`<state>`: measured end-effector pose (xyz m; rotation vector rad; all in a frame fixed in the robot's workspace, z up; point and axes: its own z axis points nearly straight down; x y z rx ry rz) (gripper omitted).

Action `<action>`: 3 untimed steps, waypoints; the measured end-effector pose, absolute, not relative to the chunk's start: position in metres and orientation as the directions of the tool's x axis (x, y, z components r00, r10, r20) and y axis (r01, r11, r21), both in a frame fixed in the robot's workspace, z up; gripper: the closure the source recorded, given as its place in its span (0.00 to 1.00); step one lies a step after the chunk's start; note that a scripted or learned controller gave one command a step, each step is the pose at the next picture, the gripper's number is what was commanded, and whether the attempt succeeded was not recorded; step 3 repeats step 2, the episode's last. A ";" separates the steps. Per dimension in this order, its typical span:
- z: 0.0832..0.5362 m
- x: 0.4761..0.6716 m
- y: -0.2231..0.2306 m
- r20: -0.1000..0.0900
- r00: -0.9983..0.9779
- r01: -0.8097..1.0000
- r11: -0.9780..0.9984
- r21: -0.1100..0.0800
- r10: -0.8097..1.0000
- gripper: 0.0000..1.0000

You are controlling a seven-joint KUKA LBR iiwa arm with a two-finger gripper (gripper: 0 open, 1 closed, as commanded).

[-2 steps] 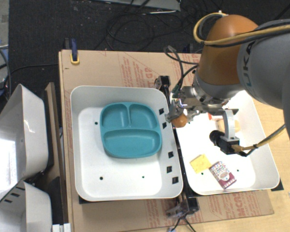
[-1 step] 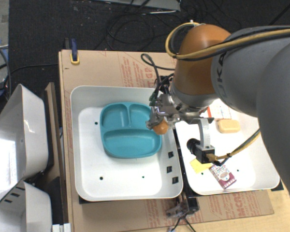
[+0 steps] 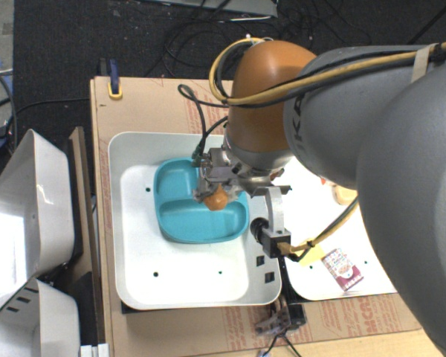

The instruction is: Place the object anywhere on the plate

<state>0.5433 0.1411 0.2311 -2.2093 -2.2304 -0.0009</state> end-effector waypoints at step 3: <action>0.225 0.534 0.160 -0.001 -0.003 1.000 0.003 -0.002 1.000 0.00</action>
